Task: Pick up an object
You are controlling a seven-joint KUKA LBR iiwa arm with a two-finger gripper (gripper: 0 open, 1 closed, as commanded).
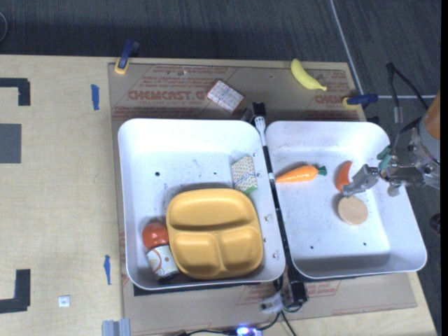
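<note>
We judge this the approach step: our hand [364, 179] hovers low in the right white bin [371, 257], just beside a small red-orange rounded piece [342, 174] and above a flat tan disc [353, 211]. We cannot tell its grip state. Next comes centring over 1 piece.

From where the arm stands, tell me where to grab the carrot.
Grip the carrot across its thick orange middle, coming straight down from above. It lies flat in the right bin, tapering toward the divider, green top pointing right, with bare floor on both long sides for the fingers. The gripper sits just to its right.
</note>
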